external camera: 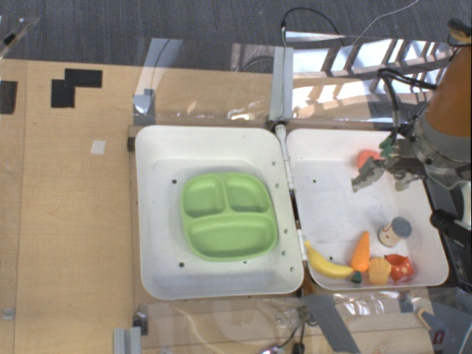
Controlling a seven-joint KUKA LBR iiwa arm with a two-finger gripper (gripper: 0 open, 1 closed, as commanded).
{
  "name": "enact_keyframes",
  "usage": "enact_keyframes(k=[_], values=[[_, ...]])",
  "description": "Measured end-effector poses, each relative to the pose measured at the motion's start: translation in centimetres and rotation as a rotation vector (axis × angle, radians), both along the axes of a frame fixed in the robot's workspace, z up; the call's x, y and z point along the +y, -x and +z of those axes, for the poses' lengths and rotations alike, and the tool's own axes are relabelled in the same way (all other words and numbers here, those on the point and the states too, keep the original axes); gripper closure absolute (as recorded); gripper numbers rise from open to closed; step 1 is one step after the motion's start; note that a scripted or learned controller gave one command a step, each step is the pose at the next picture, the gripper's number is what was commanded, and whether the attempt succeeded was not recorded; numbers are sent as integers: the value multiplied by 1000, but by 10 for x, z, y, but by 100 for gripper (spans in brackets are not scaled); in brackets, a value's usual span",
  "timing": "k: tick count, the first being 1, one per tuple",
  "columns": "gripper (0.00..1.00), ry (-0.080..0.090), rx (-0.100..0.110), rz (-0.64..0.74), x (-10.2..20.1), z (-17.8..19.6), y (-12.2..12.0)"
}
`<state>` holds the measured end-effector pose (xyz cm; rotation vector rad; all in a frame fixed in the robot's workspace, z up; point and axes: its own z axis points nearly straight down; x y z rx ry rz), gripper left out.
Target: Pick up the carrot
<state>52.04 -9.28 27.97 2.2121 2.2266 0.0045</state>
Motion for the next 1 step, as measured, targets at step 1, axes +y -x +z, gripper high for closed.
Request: enact_keyframes(k=[1], values=[[0,0,-2,-5,17,67,-39]])
